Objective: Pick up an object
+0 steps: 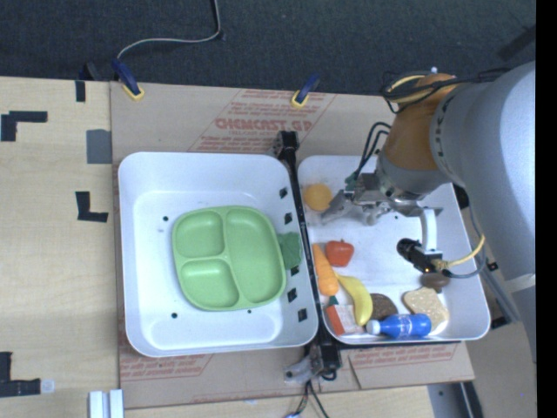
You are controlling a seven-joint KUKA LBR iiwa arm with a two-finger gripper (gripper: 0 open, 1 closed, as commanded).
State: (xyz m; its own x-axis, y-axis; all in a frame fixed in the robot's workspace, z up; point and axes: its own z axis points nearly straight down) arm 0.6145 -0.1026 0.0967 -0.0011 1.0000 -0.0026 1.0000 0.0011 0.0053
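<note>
Arm over the right bin of toy food

The metal gripper (341, 209) hangs beside a round orange fruit (318, 197); whether its jaws are open I cannot tell. A glossy tomato (338, 252), carrot (325, 273), curved banana (355, 297) and blue bottle (403, 326) lie below. The left bin (139, 233) holds a smooth green divided plate (229, 257).

Two white bins: left bin (144, 259) holds a light green divided plate (228, 256). Right bin (466, 299), all relative to the plate: yellow-orange round fruit (318, 197) upper right, red pepper (338, 252) right, orange carrot (325, 273) just right, yellow banana (355, 295) lower right, blue bottle (404, 326) with white cap, tan bread slice (426, 304), dark brown lump (381, 306). Arm (487, 138) grey, orange band.
</note>
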